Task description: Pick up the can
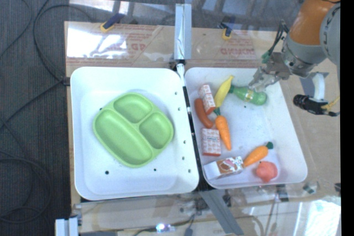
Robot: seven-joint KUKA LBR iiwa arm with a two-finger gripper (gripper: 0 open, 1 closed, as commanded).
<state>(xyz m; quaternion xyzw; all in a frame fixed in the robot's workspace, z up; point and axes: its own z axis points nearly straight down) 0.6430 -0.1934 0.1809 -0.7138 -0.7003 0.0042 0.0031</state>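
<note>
**Operator:** What am I looking at, biggest first?

**Spotter:** You have two white bins side by side. The left bin (83, 174) holds a green divided plate (133, 129). The right bin (293, 146) holds all the small things. Your arm (312, 25) comes in from 3 o'clock, and its gripper (260, 81) hangs over the right bin's 1 o'clock corner.

**Operator:** Has it got anything?

**Spotter:** You can't count on that. The gripper sits just above a green bottle-shaped toy (251, 96), and whether it is released or clenched I cannot tell at this slant. Nothing shows as lifted.

**Operator:** And the can?

**Spotter:** Your best candidate is the red-and-white can (210, 142), lying near the bin's left wall at about 8 o'clock from its middle. It is well apart from the gripper. A carrot (223, 131) lies just beside it at its 2 o'clock. A similar red-and-white pack (207, 98) lies at 10 o'clock, next to a banana (224, 90), so you may want to check which one is meant. They are too small to tell apart for sure.

**Operator:** So which step is this?

**Spotter:** I'd judge you are at the approach, with the pick not yet made and the gripper over the wrong thing. Your next move calls for a traverse toward 8 o'clock, across the bin. Then come down so the can, not the carrot, sits in the grasp, staying clear of the wall.
</note>
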